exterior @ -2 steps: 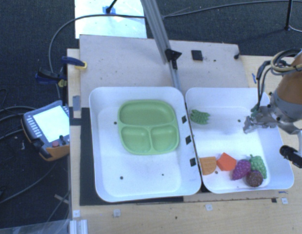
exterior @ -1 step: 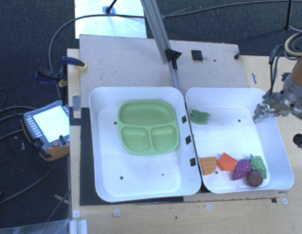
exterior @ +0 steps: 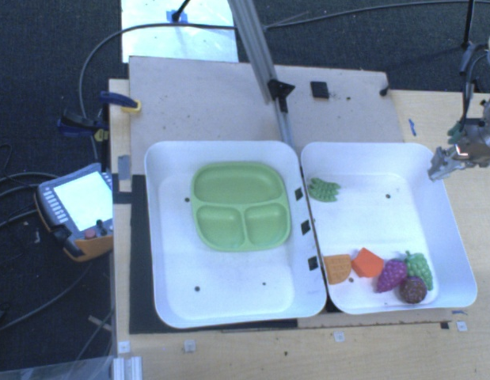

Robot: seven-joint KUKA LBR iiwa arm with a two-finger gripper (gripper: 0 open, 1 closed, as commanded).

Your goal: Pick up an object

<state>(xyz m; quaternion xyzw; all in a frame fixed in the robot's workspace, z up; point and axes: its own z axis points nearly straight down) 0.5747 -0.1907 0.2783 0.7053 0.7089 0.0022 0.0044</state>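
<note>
With your gripper [exterior: 450, 158] poised over the right bin's [exterior: 434, 204] far rim, its grip state unreadable, you're at the approach: the orange block [exterior: 368, 262] and purple grapes [exterior: 392, 274] lie below-left, so descend toward one.

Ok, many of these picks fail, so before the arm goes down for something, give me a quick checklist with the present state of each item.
1. End effector above the right bin's far right rim: ok.
2. End effector carrying nothing: cannot tell.
3. Toys within the right bin: ok.
4. Green toy lying apart, easy target: ok.
5. Orange block, purple grapes and green grapes crowded together: not ok.
6. Green plate in the left bin, clear of the arm's path: ok.
</note>
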